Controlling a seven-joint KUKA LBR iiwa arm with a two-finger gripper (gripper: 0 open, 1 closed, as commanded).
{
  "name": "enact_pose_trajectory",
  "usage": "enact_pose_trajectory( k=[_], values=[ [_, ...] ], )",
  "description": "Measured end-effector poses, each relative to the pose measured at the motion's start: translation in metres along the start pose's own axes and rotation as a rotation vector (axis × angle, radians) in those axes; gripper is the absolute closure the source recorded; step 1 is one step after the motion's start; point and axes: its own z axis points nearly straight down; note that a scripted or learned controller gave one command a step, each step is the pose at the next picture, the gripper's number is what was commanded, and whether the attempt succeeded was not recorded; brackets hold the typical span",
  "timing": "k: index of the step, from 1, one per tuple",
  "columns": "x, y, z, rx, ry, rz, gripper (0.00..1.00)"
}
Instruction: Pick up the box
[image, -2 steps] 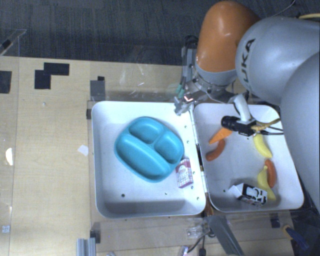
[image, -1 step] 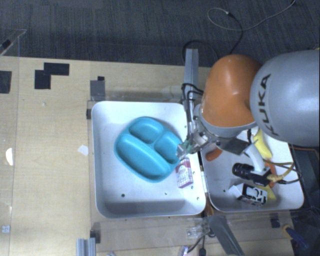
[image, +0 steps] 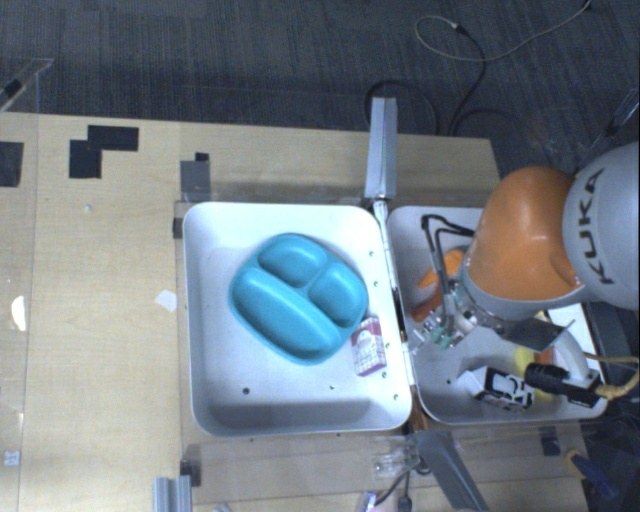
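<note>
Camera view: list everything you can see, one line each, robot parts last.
Divided plate: one, blue, lying in the middle of the left bin.
Small box: one, white with red print, in the left bin at the plate's lower right, near the wall between the bins.
Left bin: one, white, centre of the bench.
Right bin: one, white, beside the left one, partly under the arm.
Black and white item: one, in the right bin near its front edge.
Orange item: one, in the right bin, mostly hidden by the arm.
Bench: one, light wood.
Arm: one, grey with orange band, over the right bin.
Tool: one, low over the right bin's left side.
</note>
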Motion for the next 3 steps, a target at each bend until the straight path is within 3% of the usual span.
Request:
enact_pose_trajectory(
  k=[1, 2, 3],
  values=[
    [-0.056, -0.001, -0.049, -0.003, -0.002, 0.007, 1.0],
    [-0.153, 0.013, -0.05, -0.003, -0.003, -0.059, 1.0],
    [-0.112, 0.095, -0.019, -0.003, -0.002, -0.058, 1.0]
  ],
)
